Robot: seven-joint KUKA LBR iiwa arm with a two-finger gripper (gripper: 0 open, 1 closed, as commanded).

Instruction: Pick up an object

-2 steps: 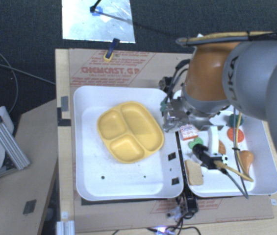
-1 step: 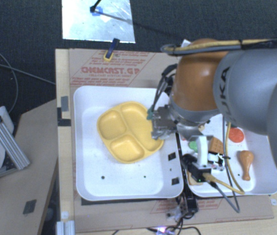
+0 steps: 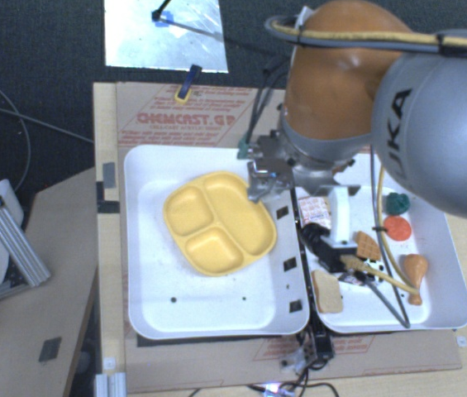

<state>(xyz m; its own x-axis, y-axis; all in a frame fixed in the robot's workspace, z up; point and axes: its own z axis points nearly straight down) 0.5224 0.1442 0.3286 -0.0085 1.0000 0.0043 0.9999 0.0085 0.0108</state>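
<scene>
Two bins (image 3: 150, 304), one yellow tray (image 3: 216, 222).

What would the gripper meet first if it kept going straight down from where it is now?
Most likely the right edge of the yellow divided tray in the left bin. The gripper sits right at that rim, beside the wall between the bins, though one slanted view leaves depth uncertain.

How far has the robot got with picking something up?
Nothing looks picked up yet. The yellow plate lies flat in the left bin, and the small toys lie in the right bin. The gripper sits at the plate's edge. Grabbing and lifting are left.
</scene>
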